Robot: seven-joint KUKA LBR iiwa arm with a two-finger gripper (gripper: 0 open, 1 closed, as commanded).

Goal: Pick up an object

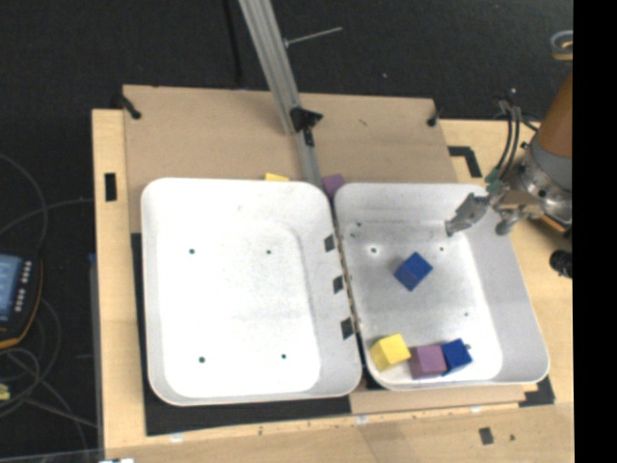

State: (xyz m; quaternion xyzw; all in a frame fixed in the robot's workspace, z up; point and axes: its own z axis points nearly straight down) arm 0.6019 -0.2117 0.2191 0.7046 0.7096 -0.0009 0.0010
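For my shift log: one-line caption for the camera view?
Gripper open above the right bin, blue cube lying loose below.

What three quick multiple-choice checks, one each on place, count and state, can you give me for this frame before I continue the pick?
1. Where is the lone blue cube?
A. Left bin
B. Middle of the right bin
C. On the bench

2. How many blocks sit along the right bin's near edge?
A. One
B. Three
C. Five

3. What is the gripper doing?
A. Lifting the yellow block
B. Carrying the blue cube
C. Holding nothing, over the right bin's far right part

Answers: B, it lies apart mid-bin; B, yellow block, purple block and blue block; C, nothing sits between its fingers.
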